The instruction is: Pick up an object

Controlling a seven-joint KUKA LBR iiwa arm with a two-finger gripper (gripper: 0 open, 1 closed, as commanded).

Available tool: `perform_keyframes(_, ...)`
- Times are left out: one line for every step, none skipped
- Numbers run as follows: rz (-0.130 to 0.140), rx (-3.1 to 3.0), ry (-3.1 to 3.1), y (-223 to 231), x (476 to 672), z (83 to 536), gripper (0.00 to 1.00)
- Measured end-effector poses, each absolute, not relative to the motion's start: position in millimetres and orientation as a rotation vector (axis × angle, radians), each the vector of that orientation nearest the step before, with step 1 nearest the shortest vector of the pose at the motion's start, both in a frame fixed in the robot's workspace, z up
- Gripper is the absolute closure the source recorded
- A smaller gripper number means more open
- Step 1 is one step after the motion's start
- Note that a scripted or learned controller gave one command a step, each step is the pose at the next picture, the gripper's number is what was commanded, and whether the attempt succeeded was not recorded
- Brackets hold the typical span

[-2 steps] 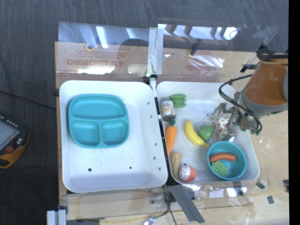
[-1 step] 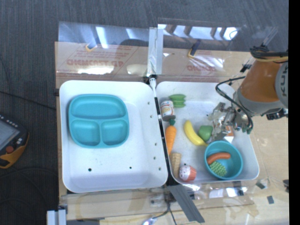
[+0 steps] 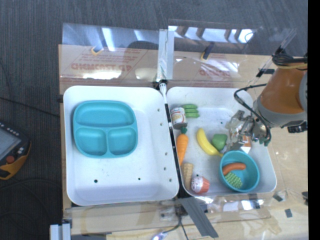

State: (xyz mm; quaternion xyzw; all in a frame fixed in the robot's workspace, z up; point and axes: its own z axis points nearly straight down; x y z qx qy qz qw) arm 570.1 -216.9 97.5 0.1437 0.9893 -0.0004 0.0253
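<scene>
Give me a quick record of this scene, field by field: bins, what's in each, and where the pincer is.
left bin: holds teal divided tray
right bin: banana, carrot, small can, green pepper, teal bowl
bowl contents: toy food, orange and green
pincer: low over right bin, beside the bowl's upper rim
arm: enters from the right

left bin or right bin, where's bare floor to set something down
Left bin: bare floor in front of the teal divided tray, and a strip beside the divider. Right bin: crowded. Can, carrot, banana, teal bowl and the gripper fill it; a small patch lies behind the banana.
</scene>
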Motion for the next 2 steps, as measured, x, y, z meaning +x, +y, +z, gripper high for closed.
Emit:
perform_keyframes(-0.001,0.476,3.087,-172,578.6,91,0.00)
perform_keyframes(0.000,0.636,3.059,-111,568.4,92,0.00)
